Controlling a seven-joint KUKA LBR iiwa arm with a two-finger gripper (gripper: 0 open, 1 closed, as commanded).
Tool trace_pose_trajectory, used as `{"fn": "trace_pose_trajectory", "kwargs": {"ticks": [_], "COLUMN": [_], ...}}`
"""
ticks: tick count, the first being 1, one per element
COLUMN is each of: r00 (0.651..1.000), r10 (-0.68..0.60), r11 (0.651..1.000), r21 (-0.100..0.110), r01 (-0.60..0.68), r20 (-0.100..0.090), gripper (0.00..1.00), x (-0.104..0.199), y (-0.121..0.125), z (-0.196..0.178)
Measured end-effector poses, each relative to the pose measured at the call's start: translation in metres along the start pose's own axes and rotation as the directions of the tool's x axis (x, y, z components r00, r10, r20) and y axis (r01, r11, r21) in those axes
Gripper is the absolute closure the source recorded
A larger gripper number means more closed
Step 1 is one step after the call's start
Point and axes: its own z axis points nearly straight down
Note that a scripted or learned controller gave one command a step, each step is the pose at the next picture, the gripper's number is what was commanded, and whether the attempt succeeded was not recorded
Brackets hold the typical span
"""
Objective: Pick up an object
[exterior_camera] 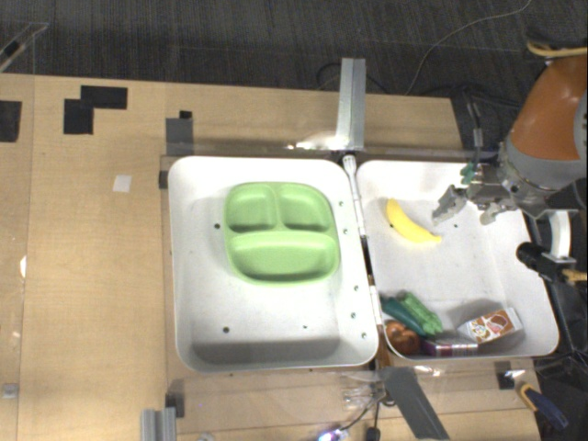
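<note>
Nothing picked yet, gripper parked over the right bin

So the gripper hangs over the upper part of the right bin, just right of the banana, with its two fingers spread apart and nothing between them. I'd say the task is basically at the start: every item sits on the bin floor. The banana lies near the bin's upper left; the green veggie thing, a brown round item and a small red-and-white carton bunch along the bottom edge. The left bin just has the green divided tray. My guess is the banana's the closest target, but the actual descent, close and lift are all left to do.
</note>
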Motion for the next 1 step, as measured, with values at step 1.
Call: {"fn": "trace_pose_trajectory", "kwargs": {"ticks": [1], "r00": [0.997], "r10": [-0.075], "r11": [0.997], "r21": [-0.002], "r01": [0.075], "r20": [0.001], "gripper": [0.0], "x": [-0.01], "y": [-0.0165], "z": [0.0133]}}
